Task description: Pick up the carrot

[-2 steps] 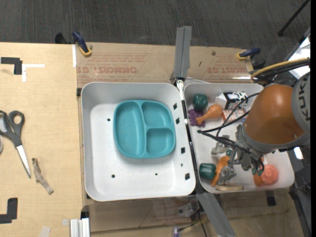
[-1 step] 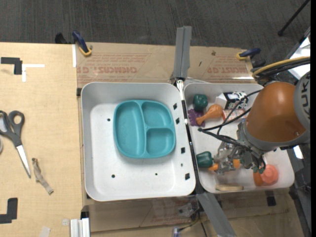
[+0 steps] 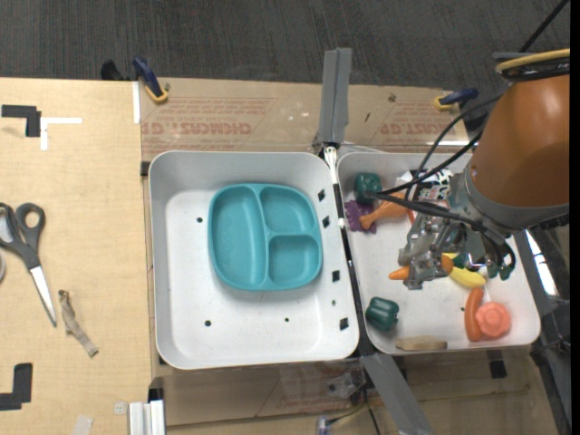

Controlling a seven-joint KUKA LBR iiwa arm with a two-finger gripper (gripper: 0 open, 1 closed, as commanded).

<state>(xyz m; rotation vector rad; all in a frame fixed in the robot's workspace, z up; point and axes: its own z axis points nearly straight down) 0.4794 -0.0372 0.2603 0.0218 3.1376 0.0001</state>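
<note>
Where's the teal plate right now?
The teal plate lies in the left bin, roughly centred, away from the toys crowding the right bin.

Dark grey carpet (image 3: pixel 227 16) up top. Pale wooden counter (image 3: pixel 82 243) on the left, with scissors (image 3: pixel 27 252) lying flat. Brown cardboard (image 3: pixel 236 120) behind the bins, pinned by blue clamps (image 3: pixel 149 78). Even light overhead.

- i work in a robotics lab, not a home.
- my bench is a plywood board (image 3: pixel 72 243) with black tape marks.
- cardboard (image 3: pixel 236 120) is held by blue clamps (image 3: pixel 149 80).
- two white bins (image 3: pixel 172 270) sit side by side.
- scissors (image 3: pixel 27 243) lie loose, and cables (image 3: pixel 426 184) trail.
</note>
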